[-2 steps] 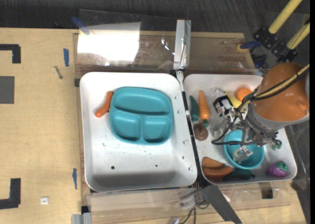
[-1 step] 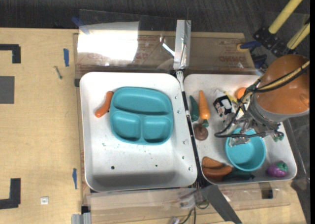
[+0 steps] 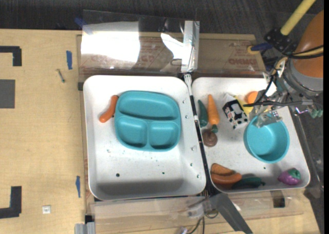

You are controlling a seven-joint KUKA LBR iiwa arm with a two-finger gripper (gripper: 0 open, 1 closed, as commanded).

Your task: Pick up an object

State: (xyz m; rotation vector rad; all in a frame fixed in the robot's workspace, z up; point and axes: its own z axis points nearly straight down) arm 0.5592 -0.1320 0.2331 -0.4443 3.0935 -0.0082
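Observation:
My gripper [image 3: 267, 118] hangs low over the right bin [image 3: 303, 148], at the far rim of a teal bowl [image 3: 267, 143]. Cables and the wrist hide its tip. Just to its left stand a black-and-white toy [image 3: 234, 113] and a small orange piece [image 3: 251, 97]. An orange carrot [image 3: 212, 110] lies next to a green item [image 3: 201, 113] along the bin's left wall, with a brown lump [image 3: 209, 137] below them. At the near edge lie an orange-brown food toy [image 3: 226, 175], a dark green item [image 3: 252, 180] and a purple item [image 3: 290, 176].
The left bin [image 3: 97, 171] holds a teal divided plate [image 3: 148, 120] and an orange sausage-shaped toy [image 3: 108, 108] beside it. The arm's orange band [image 3: 313, 37] rises at the right. A clear plastic sheet [image 3: 139, 45] lies behind the bins.

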